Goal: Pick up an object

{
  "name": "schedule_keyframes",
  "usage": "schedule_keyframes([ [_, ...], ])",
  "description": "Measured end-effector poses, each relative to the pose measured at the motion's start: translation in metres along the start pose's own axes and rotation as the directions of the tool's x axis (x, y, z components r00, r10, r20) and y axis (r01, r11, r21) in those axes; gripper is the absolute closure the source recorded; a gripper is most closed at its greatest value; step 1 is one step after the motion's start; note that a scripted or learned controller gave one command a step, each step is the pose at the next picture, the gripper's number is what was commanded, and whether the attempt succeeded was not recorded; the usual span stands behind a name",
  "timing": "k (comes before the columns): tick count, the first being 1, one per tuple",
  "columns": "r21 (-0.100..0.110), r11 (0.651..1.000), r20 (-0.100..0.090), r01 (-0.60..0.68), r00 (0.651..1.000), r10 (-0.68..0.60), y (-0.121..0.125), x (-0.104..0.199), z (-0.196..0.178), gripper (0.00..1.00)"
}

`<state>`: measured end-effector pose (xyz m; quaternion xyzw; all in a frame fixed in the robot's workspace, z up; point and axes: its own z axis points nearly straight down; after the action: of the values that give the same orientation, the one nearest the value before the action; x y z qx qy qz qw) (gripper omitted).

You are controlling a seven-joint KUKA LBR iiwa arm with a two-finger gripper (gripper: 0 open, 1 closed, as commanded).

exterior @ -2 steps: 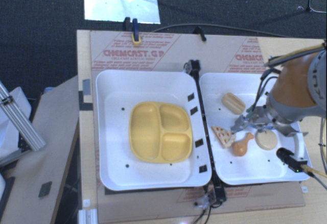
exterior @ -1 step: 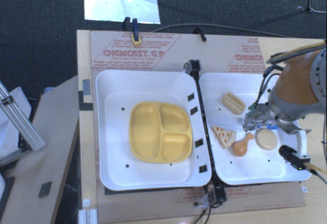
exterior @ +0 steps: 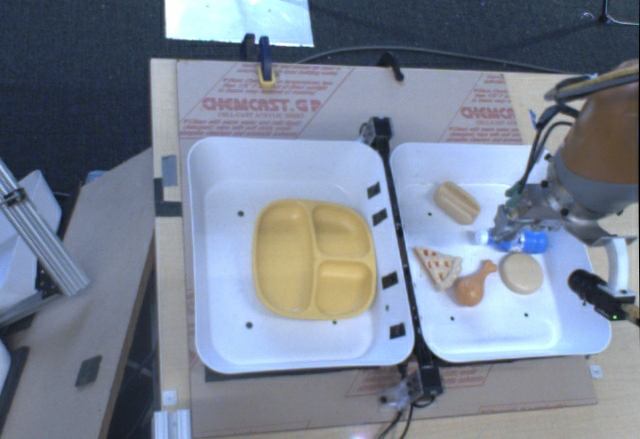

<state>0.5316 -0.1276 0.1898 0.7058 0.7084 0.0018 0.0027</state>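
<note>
**Two white bins, arm low over the right one**

Two shallow bins side by side on the bench [exterior: 170,257]: left bin [exterior: 215,177] with a yellow divided plate [exterior: 315,259] lying flat near its middle, three compartments facing up. Right bin [exterior: 560,327] with five small items clustered in its upper half. Toy hot dog bun [exterior: 457,202] toward the far left of the group. Pizza slice [exterior: 437,266] nearer the divider, tip pointing toward the near edge. Chicken drumstick [exterior: 474,285] just beside the slice, bone end angled up and right. Round tan cookie [exterior: 521,273] right of the drumstick, close but apparently apart from it. Blue object [exterior: 527,242] just above the cookie, partly hidden under the tool.

Reaching in from the right, grey arm with orange band [exterior: 605,132], gripper [exterior: 507,227] down in the right bin directly over the blue object's left end. Fingers too blurred and dark to tell whether spread, closed or gripping anything. Black clips along the seam between bins.
</note>
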Motion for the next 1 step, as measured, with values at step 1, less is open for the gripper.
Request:
schedule_keyframes([
  [1, -0.003, 1.000, 0.001, 0.001, 1.000, -0.001, 0.0001, -0.0002, -0.0645, 1.00],
])
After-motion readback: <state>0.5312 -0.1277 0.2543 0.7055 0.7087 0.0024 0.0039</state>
